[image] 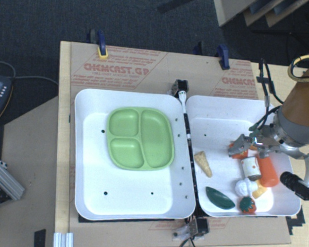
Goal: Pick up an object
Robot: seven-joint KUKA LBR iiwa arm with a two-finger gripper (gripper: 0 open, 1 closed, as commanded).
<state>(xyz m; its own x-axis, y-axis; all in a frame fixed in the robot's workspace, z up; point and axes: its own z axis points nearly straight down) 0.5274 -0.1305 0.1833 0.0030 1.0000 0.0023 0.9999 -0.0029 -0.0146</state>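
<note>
The right bin [219, 112] holds several small toys. A beige wedge [203, 164] lies near its left wall and a dark green leaf shape [219, 198] near its front. Clustered at the right are a white and orange cylinder [250, 166], an orange carrot [268, 172], a white ball [243, 187], a yellow piece [259, 192] and a red strawberry [248, 205]. My gripper [240, 147] hangs low over the bin's middle right, just above and left of the cylinder. Nothing shows held in it.
The left bin [88, 157] carries a light green divided plate [141, 138]. A black clamp [180, 87] sits at the back where the two bins meet. The grey and orange arm [302, 110] covers the right bin's far right corner.
</note>
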